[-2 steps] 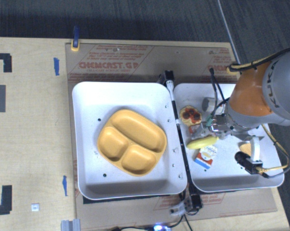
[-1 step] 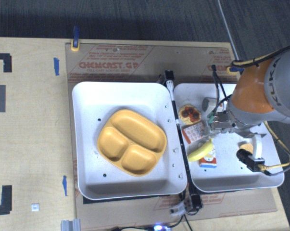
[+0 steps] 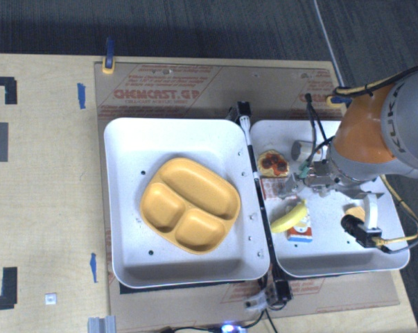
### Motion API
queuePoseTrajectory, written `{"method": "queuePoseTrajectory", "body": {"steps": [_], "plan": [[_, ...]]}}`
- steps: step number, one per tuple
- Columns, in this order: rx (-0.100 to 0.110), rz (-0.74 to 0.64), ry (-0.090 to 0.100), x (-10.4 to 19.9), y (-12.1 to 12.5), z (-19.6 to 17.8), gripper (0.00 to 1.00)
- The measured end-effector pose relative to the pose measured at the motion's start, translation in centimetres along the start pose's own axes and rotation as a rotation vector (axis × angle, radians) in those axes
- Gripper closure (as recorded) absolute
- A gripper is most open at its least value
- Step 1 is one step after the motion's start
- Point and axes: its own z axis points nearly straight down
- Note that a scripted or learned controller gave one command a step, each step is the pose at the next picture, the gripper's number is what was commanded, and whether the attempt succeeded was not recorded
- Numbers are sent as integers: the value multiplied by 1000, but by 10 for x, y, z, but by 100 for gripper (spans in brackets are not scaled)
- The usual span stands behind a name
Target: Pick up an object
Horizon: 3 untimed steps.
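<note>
Camera view: a brown board [image 3: 215, 89] lies under the bins on the pale wooden counter [image 3: 42, 186], printed in red with "CHEMCAST" and a few more letters too blurred to read. There are 2 white bins. The left bin [image 3: 125, 141] holds 1 yellow divided plate [image 3: 189, 204] with 3 rounded sections. It sits at a slant near the bin's middle.

The right bin [image 3: 333, 252] holds 5 small things, all in its left half. 1 yellow banana [image 3: 288, 218] lies with its long axis running from lower left to upper right, its upper end pointing toward the claw [image 3: 308, 179]. Touching the banana's lower side is 1 small carton [image 3: 300, 234] with red and blue print, too small to read. Above them are 1 round brown disc with red spots [image 3: 273, 162], 1 pale card with red print [image 3: 270, 187] just below it, and 1 small grey cylinder [image 3: 298, 148].

The claw hangs low over the right bin's middle, just up and right of the banana. Whether it is wide or narrow cannot be told, and nothing is visibly held in it.
</note>
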Motion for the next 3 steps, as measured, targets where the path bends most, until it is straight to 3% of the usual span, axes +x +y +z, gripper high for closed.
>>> {"method": "queuePoseTrajectory", "body": {"steps": [1,2,3], "plan": [[16,-2,5,8,-48,14,0],[10,0,2,8,-46,4,100],[14,-4,4,95,-52,-85,100]]}}
